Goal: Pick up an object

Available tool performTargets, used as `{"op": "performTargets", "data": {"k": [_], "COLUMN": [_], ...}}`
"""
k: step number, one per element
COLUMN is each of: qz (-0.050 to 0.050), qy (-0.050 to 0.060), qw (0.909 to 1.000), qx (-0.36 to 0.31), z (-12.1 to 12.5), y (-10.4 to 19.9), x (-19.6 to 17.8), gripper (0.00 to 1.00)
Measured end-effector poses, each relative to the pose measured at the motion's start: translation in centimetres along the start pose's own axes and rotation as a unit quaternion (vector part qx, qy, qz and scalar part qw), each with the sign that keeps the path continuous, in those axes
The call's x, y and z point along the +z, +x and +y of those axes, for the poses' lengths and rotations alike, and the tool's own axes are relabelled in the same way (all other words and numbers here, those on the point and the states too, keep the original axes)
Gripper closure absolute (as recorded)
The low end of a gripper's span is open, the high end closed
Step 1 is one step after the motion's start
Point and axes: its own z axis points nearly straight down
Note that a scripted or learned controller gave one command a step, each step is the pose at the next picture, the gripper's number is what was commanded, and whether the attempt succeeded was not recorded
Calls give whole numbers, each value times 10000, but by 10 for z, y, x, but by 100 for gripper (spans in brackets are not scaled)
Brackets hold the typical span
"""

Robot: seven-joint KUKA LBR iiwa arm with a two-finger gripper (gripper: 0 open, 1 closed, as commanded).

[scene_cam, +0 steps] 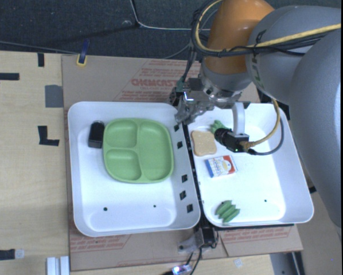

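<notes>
Gripper (190, 105): we can't tell its state; bread slice (203, 143) just at its 5 o'clock.
Left bin (80, 176): green plate (138, 150), black block (96, 134).
Right bin (286, 193): bread slice, card (220, 166), pea pods (227, 211).

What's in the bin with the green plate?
The left bin holds the green plate, with three bare compartments, and a small black block beside it. Whatever lies under the plate is covered.

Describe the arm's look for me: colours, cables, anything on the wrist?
The arm is smooth grey with a rounded orange band above the wrist. Yellow-and-black cables loop over the band and along the grey casing. Below sits a metal-and-black tool with small wires.
</notes>
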Motion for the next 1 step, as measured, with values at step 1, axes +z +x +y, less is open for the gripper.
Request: {"op": "performTargets", "data": {"k": [1], "qz": [1], "qy": [-2], "qw": [10000], "qx": [-3], "z": [-17], "y": [50], "x": [-1], "gripper": [100]}}
